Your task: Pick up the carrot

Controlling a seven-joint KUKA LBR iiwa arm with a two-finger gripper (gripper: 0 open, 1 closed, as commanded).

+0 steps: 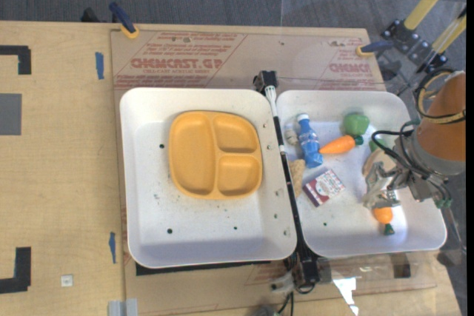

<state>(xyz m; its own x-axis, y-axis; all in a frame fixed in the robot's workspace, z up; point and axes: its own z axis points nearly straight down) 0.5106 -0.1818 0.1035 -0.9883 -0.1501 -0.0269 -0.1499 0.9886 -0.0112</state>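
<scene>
Red lettering reading "CHEMCAST GP" runs across the brown sheet on the tabletop behind two white bins. The left bin holds an orange divided plate; the right bin holds a blue bottle and the carrot beside it. Farther right, the hand hovers over a small orange piece, grip state unclear.

A light wooden bench is carrying a large brown cardboard sheet with red printing, which is lying flat on it. On this sheet 2 shallow white bins are sitting side by side, touching along the middle: the left bin and the right bin. Black tape marks and short blue tape strips are sticking to the bench at the left.
</scene>
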